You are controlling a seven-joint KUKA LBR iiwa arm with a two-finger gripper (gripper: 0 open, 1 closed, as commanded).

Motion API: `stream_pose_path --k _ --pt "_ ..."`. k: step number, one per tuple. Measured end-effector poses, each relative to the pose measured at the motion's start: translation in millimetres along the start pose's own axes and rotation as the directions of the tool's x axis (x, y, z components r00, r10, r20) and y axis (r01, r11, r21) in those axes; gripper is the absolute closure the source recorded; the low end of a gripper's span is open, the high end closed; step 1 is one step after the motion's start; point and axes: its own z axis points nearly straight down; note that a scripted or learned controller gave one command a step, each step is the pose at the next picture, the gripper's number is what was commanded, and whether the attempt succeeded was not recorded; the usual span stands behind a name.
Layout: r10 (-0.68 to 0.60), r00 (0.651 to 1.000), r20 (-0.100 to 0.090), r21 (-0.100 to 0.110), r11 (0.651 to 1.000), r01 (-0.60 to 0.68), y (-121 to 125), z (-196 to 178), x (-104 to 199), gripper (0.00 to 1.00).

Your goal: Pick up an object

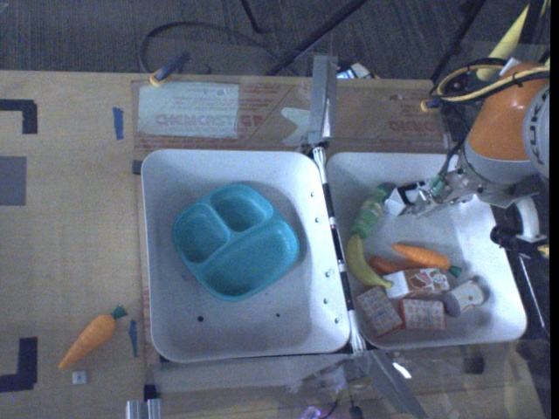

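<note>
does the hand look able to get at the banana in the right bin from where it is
Probably yes. The hand sits over the right bin, and the banana lies at that bin's left wall with its top uncovered. The wall and the green item beside it leave little room.

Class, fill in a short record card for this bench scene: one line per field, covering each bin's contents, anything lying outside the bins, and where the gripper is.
Left bin: teal divided plate
Right bin: banana, carrot, green bottle, small printed boxes
Outside bins: second carrot on the bench, left of the left bin
Gripper: over the right bin's upper part, beside the green bottle
Holding anything: cannot tell
</note>
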Motion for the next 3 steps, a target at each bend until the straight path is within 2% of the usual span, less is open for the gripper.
stream_pose_path --k 1,2,3 --pt "0.000 1.000 0.000 0.000 1.000 0.000 0.0 0.0 0.0 0.00" --pt "0.001 1.000 0.000 -0.001 1.000 -0.001 1.1 -7.7 -1.1 1.00" --pt "0.001 1.000 0.000 -0.001 1.000 -0.001 1.0 -7.5 -1.1 0.00"
